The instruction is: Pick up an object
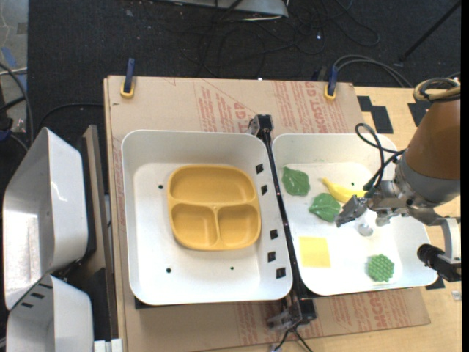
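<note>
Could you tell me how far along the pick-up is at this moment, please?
Done: the arm has reached into the right bin, with the gripper low beside the green leaf piece and the banana. In hand: nothing visibly held. Left: gripping and lifting an object. The other green leaf, yellow square and round green piece lie untouched; the yellow tray sits in the left bin.

You have on the bench:
- Two white bins: left bin, right bin.
- One yellow divided tray.
- Two green leaf pieces.
- One banana-shaped yellow piece.
- One yellow square.
- One green bumpy round piece.
</note>
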Tool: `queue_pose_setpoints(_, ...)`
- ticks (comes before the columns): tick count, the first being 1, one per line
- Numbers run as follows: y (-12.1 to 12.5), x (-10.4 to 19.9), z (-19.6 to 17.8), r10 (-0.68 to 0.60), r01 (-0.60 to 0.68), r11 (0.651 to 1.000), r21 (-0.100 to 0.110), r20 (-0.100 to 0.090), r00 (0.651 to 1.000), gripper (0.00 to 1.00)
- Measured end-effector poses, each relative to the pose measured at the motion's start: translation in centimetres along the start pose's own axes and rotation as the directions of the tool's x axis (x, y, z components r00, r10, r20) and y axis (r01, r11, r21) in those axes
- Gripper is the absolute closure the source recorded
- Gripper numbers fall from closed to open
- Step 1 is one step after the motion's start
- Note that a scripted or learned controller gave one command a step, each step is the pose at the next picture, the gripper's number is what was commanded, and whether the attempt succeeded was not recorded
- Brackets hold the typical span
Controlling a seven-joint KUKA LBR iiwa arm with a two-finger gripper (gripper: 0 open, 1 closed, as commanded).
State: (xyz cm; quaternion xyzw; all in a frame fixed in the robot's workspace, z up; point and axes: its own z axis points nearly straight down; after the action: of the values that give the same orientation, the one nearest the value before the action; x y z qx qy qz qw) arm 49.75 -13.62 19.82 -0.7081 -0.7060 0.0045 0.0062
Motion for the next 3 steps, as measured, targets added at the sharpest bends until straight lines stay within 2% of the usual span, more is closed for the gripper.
queue_pose_setpoints(1, 0.3, 0.1, -0.7, -0.004, 0.004, 1.000, -0.014, 0.002, 1.000, 0.00)
queue_pose_setpoints(3, 1.1, -0.1, 10.5, -0.001, 0.001, 1.000, -0.014, 0.002, 1.000, 0.00)
